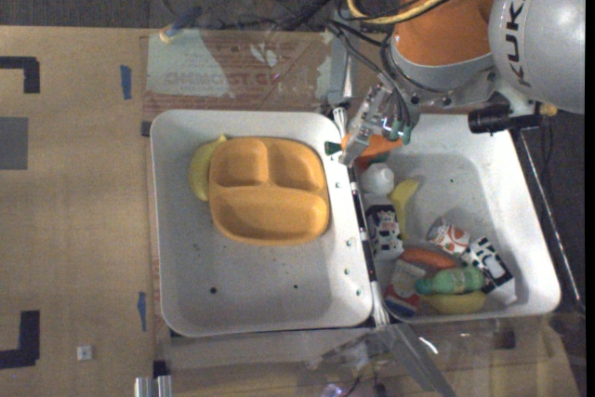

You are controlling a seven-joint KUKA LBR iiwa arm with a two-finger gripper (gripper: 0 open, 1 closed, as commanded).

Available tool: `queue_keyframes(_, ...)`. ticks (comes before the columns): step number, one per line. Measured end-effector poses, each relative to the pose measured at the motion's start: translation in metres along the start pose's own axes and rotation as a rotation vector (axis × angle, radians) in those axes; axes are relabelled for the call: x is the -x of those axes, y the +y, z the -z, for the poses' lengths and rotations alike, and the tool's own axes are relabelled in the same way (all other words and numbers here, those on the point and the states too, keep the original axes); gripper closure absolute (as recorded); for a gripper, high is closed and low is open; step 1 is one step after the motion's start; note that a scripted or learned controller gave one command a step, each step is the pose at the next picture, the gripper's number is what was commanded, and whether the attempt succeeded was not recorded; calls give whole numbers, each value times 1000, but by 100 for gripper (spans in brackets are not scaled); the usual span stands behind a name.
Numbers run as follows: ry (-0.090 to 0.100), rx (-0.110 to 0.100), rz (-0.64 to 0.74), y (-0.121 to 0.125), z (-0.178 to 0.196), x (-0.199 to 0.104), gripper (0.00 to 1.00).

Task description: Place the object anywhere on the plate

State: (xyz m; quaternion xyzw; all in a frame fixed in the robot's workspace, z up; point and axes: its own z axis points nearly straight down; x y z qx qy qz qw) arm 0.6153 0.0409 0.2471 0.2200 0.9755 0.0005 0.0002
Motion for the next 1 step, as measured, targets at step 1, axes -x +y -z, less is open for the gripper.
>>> queue_keyframes(1,0,0,0,0,0,0,0)
